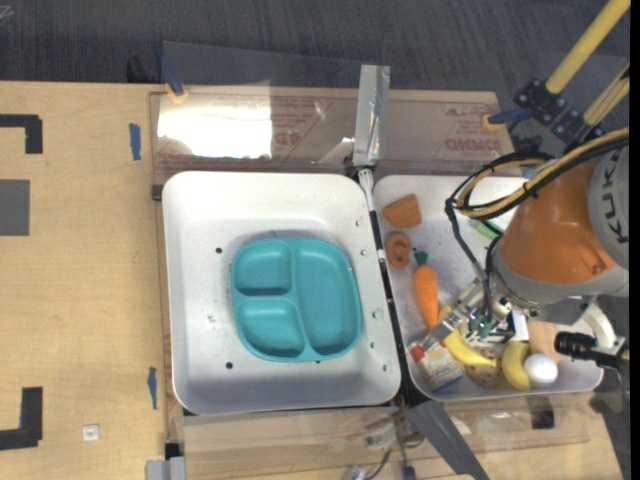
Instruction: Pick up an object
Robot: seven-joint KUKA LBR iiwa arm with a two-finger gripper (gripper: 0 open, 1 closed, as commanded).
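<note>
My gripper [472, 325] hangs low in the right bin [440, 193], just above a yellow banana [478, 352] and right of an orange carrot [427, 293]. A small brown-and-white packet [437, 362] lies at the bin's front left beside the banana. An orange wedge-shaped piece [403, 211] and a small round orange item [399, 249] lie further back on the left side. A white egg-like ball [541, 369] rests at the front right. The orange wrist band [550, 233] hides part of the bin.
The left bin [190, 218] holds a teal divided plate [297, 297]. A clear plastic wall stands behind both bins, with a metal divider post [369, 113] between them. Yellow rods and black cables cross the top right corner.
</note>
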